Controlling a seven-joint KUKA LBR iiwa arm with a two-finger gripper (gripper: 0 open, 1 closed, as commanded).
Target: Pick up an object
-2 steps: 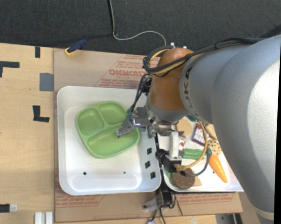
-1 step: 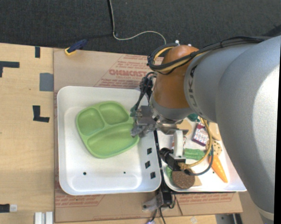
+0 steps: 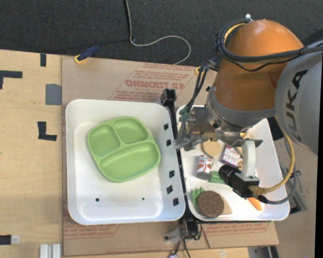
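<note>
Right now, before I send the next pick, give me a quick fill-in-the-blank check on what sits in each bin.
1. The green divided plate lies in the ____ bin of the camera view.
2. The plate has ____ compartments.
3. The round brown cookie lies near the ____ edge of the right bin.
4. The arm's band above the wrist is ____.

Missing words: left; three; front; orange

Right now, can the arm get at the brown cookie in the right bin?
Probably yes. The cookie lies uncovered at the right bin's front edge, just past the arm, with nothing on top of it.
</note>
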